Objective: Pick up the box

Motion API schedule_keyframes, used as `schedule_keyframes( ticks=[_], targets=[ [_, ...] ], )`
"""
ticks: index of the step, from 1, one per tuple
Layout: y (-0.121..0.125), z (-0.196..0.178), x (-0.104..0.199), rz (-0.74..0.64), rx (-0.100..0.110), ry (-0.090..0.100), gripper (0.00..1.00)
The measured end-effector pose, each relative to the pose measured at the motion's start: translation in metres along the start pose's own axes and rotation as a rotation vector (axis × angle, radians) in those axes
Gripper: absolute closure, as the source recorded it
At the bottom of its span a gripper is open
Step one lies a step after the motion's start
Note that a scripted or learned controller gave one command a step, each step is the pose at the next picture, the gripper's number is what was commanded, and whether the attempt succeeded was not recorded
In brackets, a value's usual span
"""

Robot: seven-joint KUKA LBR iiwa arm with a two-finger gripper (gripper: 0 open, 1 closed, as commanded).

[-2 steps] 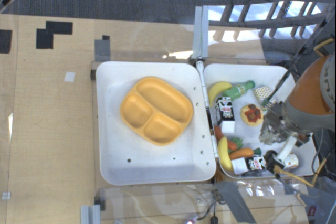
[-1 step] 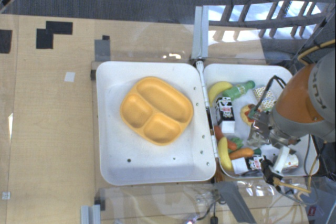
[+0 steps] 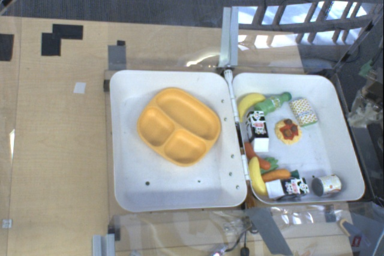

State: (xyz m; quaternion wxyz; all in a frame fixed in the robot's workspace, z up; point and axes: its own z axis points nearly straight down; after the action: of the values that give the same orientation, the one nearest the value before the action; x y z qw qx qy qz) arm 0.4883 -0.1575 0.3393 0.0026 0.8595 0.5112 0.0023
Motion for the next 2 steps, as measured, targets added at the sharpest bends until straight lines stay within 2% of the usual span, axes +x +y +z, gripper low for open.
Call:
schedule_keyframes(
  ticks=[2],
  targets=[
    [0.002,-0.021,0.003,-0.014,-0.006,-0.001,1.00]
  ],
)
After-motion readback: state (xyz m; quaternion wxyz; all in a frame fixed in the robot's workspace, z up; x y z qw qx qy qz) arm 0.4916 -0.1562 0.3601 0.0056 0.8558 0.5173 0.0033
